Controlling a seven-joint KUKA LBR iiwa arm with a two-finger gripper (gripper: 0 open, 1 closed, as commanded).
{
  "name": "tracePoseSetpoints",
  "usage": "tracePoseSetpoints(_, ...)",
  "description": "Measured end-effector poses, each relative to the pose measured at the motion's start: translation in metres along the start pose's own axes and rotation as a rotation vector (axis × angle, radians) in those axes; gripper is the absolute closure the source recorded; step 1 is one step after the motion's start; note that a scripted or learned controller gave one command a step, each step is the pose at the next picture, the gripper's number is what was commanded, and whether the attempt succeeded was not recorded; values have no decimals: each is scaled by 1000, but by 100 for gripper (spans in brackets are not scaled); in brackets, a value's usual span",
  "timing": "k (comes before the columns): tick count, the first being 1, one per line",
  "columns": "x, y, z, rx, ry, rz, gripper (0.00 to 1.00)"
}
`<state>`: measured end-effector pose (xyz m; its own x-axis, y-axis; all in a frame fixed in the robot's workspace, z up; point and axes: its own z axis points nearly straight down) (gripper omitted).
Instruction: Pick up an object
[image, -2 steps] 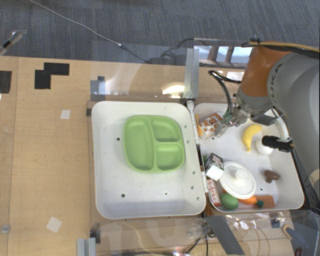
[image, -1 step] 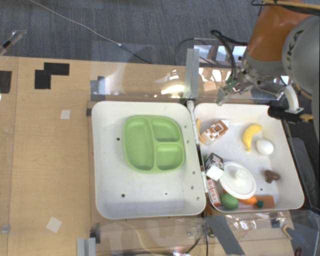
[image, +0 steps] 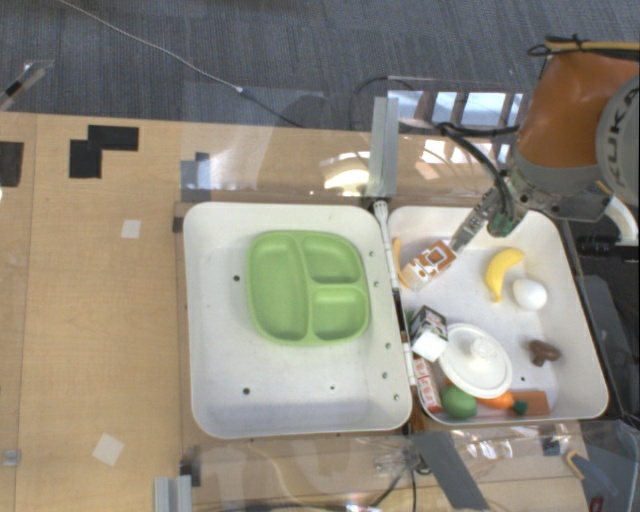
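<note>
The right bin (image: 575, 300) holds several small items. A white and brown carton (image: 428, 263) lies tilted near its upper left. A yellow banana (image: 503, 271) and a white egg (image: 530, 293) sit at the upper right. A white lidded bowl (image: 478, 361), a small printed box (image: 428, 327), a green ball (image: 459, 402), an orange carrot (image: 515, 403) and a brown lump (image: 543, 350) lie lower down. My gripper (image: 466, 238) reaches down and left from the arm, its tip right at the carton's upper right corner. The view does not show whether it grips the carton.
The left bin (image: 215, 390) holds a green divided plate (image: 305, 287). A metal post (image: 384, 145) stands behind the wall between the bins. The arm's orange band (image: 565, 105) hangs over the right bin's back right corner.
</note>
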<state>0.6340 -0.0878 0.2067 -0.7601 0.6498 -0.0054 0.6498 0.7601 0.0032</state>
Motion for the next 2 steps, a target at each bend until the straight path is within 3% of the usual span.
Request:
tracePoseSetpoints(1,-24,-44,15,-1,-2,-369,100)
tracePoseSetpoints(2,40,-91,-60,-3,-6,-32,100)
